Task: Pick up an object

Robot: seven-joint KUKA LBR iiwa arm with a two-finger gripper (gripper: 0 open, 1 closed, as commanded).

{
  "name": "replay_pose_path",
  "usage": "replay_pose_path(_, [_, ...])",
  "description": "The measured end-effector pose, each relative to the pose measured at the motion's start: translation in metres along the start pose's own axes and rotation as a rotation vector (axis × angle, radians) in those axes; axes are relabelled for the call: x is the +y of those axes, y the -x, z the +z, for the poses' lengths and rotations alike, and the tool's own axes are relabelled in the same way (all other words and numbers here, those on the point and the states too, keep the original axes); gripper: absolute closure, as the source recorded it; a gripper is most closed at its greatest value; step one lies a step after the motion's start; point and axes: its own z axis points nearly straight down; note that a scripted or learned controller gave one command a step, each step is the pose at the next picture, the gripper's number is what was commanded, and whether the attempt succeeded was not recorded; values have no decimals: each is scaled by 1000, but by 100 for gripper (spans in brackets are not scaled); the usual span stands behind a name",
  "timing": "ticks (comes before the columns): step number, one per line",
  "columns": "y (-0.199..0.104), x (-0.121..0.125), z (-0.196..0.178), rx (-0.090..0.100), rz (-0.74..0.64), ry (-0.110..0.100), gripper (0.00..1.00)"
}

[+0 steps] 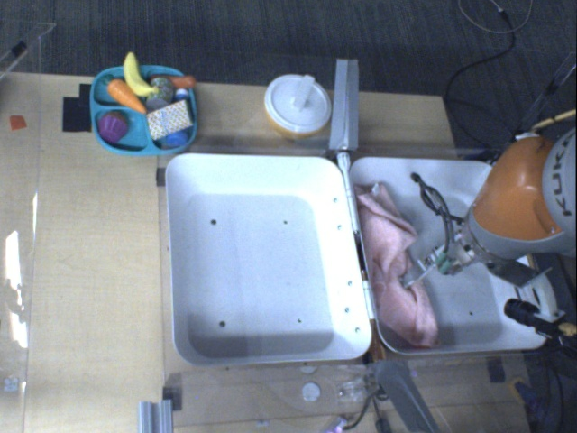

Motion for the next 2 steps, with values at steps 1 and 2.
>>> replay_pose_path(1, [-1,-37,-81,5,-93,-8,0])
replay_pose_path(2, [7,44,-24,9,-182,-10,0])
